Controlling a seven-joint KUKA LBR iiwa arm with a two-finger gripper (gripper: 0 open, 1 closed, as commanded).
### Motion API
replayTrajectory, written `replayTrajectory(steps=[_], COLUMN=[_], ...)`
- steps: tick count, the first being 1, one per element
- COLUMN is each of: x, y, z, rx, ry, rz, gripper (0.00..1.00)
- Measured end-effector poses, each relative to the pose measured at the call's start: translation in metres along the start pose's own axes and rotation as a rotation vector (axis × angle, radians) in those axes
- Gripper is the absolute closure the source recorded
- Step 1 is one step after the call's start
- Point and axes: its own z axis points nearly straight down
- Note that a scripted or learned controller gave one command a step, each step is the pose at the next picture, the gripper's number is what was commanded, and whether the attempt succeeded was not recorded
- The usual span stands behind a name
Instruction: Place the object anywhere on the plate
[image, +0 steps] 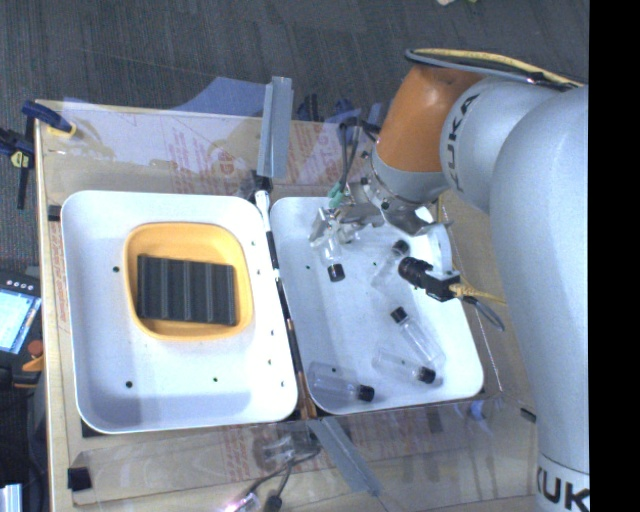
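A yellow plate (186, 238) with a dark ridged centre lies in the left bin (90, 300). Several clear vials with black caps lie in the right bin (345, 330): one (338, 382) by the front edge, one (412, 347) at the front right, one (385, 266) nearer the back. A small black piece (336, 271) lies just below my gripper (333, 226). My gripper hangs low over the back left corner of the right bin, to the right of the plate. I see nothing held in it.
The grey arm with its orange band (430, 120) covers the back right of the right bin. A black cable plug (425, 279) sticks out from the wrist over the bin. A dividing rim (280, 300) runs between the two bins.
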Motion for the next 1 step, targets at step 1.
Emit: replayTrajectory(steps=[1], x=[0.0624], y=[0.0170], z=[-0.0028], rx=[-0.001], ry=[-0.001], rz=[-0.150], gripper=[1.00])
